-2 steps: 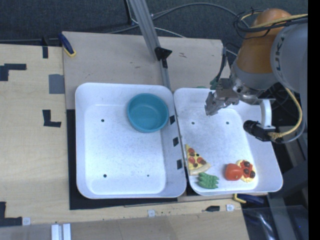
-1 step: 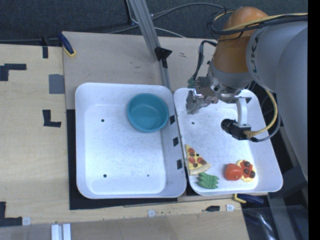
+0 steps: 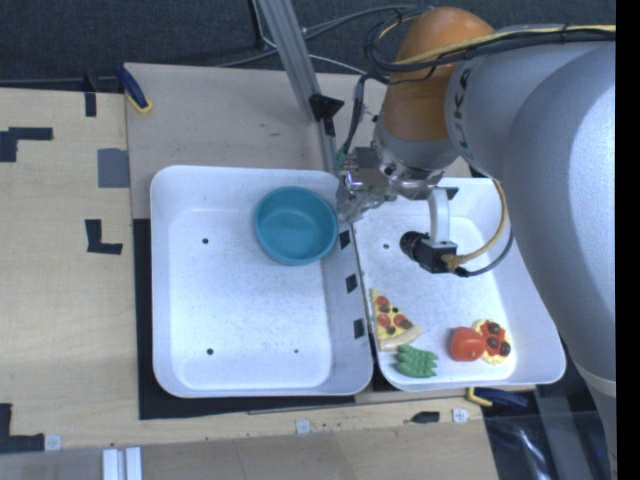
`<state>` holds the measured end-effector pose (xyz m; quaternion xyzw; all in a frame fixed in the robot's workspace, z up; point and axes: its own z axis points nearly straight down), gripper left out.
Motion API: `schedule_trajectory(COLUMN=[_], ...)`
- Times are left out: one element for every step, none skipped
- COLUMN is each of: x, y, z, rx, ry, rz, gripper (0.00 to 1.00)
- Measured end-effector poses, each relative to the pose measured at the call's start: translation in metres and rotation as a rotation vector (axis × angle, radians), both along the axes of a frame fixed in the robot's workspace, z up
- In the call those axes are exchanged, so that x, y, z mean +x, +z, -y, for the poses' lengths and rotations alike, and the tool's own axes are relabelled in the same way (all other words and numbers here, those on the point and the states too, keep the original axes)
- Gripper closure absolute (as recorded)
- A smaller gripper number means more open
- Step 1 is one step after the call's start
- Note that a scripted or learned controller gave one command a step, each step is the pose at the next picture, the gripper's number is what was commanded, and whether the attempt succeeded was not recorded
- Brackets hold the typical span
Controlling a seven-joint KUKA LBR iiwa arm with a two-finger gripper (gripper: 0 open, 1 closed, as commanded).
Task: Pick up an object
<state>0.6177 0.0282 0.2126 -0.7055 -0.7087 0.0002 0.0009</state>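
In the camera view, the grey arm (image 3: 530,168) entered from the right of the frame and bent down over the ridge where the two white bins met, upper centre. Its gripper (image 3: 352,196) hung at that ridge, just beside the right rim of a blue bowl (image 3: 294,225) in the upper right part of the left bin (image 3: 200,308); whether they touched was unclear. That placement suggested the bowl was the intended target. How the jaws stood could not be told, as the wrist and cabling hid them. In the right bin (image 3: 530,318), near the lower edge, lay a toy pizza slice (image 3: 391,322), a green toy (image 3: 416,362) and a red and yellow toy (image 3: 478,341), all well apart from the gripper. The arm's bulk covered the right bin's upper right part, and the desk (image 3: 60,268) ran off the frame at left.
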Motion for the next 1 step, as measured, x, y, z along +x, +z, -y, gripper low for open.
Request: schedule_trajectory(x=[0.0228], y=[0.0124], z=[-0.0516], rx=[0.0], ry=[0.0], rz=[0.002], gripper=[1.0])
